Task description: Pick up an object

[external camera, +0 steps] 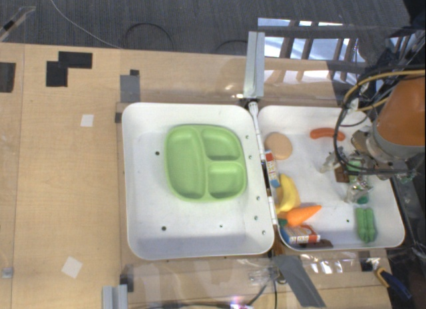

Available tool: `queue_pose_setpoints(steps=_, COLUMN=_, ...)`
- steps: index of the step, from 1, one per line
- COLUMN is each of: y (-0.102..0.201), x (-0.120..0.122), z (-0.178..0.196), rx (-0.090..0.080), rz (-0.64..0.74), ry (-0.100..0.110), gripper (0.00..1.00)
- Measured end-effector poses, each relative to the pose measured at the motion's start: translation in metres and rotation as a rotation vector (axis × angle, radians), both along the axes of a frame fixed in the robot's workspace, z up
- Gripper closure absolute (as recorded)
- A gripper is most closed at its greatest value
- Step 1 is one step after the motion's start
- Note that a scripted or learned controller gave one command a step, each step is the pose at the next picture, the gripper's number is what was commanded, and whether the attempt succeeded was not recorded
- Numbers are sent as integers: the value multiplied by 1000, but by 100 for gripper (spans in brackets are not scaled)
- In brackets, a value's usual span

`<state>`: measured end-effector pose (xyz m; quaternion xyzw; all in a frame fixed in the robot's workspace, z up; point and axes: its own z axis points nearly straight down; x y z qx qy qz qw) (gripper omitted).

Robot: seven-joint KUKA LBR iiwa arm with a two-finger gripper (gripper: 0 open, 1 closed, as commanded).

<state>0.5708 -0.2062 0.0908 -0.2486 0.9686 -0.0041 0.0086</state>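
Hanging over the right bin [399,231] near its right edge, the gripper [356,184] points down toward the floor; how its jaws stand cannot be told. A green block [365,224] lies just below it, by the near right corner. Along the bin's left wall sit an egg [279,146], a banana [287,192], a carrot [303,213] and a tube [304,236]. A sausage [325,133] lies toward the far edge. A green tray [204,161] rests in the left bin [143,234].
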Motion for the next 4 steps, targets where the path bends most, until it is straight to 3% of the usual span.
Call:
queue_pose_setpoints(steps=1, y=22, x=-65, z=0, rx=0, rz=51, ry=0, gripper=0)
queue_pose_setpoints(steps=3, y=87, x=-68, z=1, rx=-3, rz=93, ry=-5, gripper=0)
queue_pose_setpoints(steps=4, y=21, x=2, z=-1, rx=-3, rz=170, ry=5, gripper=0)
